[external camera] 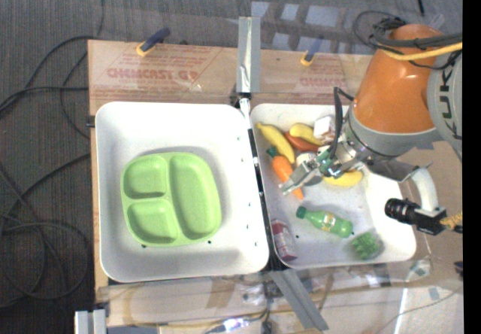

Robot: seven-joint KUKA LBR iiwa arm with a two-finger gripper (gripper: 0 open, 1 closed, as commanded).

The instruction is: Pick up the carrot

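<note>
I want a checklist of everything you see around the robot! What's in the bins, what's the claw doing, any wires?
Surface: two white bins, left bin, right bin, on a brown board.
Job's things: carrot in the right bin, beside a banana.
Clutter: green tray in the left bin; green bottle, broccoli, a second banana in the right bin.
Grippers: gripper low over the carrot; jaws too blurred to judge.
Cables: black cables on the floor at left.
Surroundings: grey carpet, two clamps on the board's far edge.
</note>
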